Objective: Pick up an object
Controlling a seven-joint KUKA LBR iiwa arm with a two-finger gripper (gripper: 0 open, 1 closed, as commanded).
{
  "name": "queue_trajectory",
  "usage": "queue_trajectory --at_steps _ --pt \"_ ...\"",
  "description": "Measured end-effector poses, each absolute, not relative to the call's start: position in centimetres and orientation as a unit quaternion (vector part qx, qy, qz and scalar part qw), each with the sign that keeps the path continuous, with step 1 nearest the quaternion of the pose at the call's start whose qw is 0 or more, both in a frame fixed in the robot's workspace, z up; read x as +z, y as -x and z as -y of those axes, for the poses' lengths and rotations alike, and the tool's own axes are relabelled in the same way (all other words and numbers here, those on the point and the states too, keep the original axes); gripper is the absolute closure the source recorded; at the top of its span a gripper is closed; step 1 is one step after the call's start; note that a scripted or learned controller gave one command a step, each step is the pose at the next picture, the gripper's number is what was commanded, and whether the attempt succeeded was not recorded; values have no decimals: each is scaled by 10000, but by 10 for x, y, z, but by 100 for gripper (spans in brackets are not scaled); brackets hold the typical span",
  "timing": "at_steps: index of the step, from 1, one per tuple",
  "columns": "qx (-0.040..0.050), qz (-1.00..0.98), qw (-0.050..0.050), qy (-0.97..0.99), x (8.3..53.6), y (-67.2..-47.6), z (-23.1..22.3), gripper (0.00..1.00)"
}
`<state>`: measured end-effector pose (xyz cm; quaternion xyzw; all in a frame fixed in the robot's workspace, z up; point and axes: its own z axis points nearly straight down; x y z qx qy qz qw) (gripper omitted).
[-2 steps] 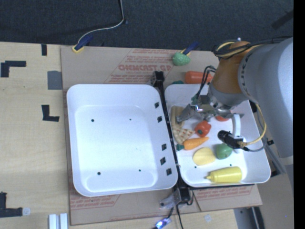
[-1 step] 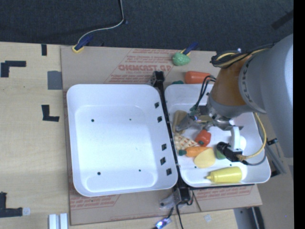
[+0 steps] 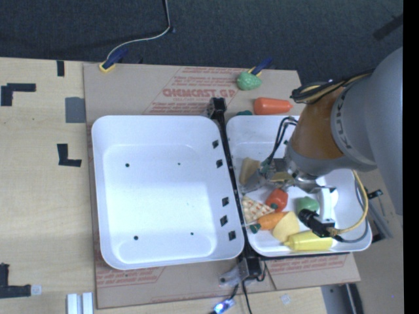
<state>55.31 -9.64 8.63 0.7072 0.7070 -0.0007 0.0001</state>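
Tool (image 3: pixel 278 175) grip unclear, over right bin (image 3: pixel 262 131), two bins, one carrot (image 3: pixel 272 105) outside

a dark blue-grey carpet (image 3: pixel 78 12) covers the floor along the top, crossed by a thin white cable (image 3: pixel 160 18). below it lies the pale wooden counter (image 3: pixel 39 175), marked with black tape pieces (image 3: pixel 65 156) and a grey patch (image 3: pixel 75 108). a brown cardboard sheet (image 3: pixel 183 90) with red print is spread on it. light is even.
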Motion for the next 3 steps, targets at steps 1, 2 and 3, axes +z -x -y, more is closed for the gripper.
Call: queue_trajectory --at_steps 1,2,3 --pt "2 -7067 5 -7075 86 -493 103 0" --pt "-4 -7068 4 -7074 95 -494 103 100" --pt "45 -7112 28 -7030 190 -544 21 100"
